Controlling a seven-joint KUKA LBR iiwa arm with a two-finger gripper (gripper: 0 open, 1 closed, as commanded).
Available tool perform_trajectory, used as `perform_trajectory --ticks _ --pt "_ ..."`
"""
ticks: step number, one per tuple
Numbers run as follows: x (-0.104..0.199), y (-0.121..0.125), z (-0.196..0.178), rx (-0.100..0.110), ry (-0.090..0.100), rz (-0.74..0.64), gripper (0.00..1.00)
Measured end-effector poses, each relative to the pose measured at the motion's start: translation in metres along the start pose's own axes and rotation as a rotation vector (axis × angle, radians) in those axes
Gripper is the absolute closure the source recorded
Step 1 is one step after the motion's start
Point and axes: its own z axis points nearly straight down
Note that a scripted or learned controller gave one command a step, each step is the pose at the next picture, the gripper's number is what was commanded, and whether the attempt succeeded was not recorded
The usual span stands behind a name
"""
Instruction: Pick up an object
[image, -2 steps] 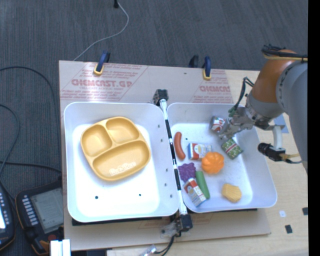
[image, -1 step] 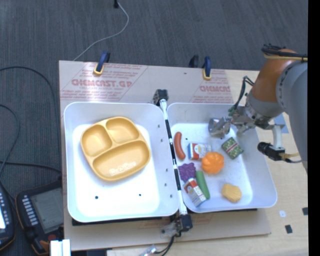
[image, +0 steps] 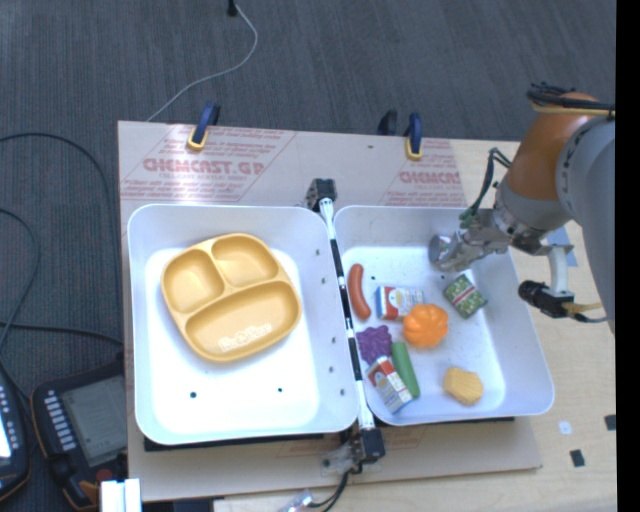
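The right bin (image: 500, 395) holds several toy foods: a red sausage (image: 356, 290), a small red and white carton (image: 397, 301), an orange pepper (image: 426, 325), purple grapes (image: 375, 343), a green cucumber (image: 405, 367), a red can (image: 387, 385), a yellow lump (image: 462, 385) and a green packet (image: 464, 295). My gripper (image: 450, 252) hangs over the bin's upper right part, just up and left of the green packet. Nothing shows between its fingers.
The left bin (image: 150, 400) carries a yellow divided plate (image: 232, 295). A metal clamp strip (image: 340, 300) runs between the bins. Blue and yellow clamps (image: 205, 122) hold the board at the back. Cables and a pendant (image: 85, 420) lie on the floor at left.
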Motion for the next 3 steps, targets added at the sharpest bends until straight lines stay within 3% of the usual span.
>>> perform_trajectory --ticks 1,2,3 --pt "0.0 0.0 0.0 0.001 0.0 0.0 0.0" --pt "-0.006 0.024 0.021 0.001 0.013 0.0 0.0" --pt "-0.009 0.024 0.012 -0.003 0.003 -0.001 1.0"
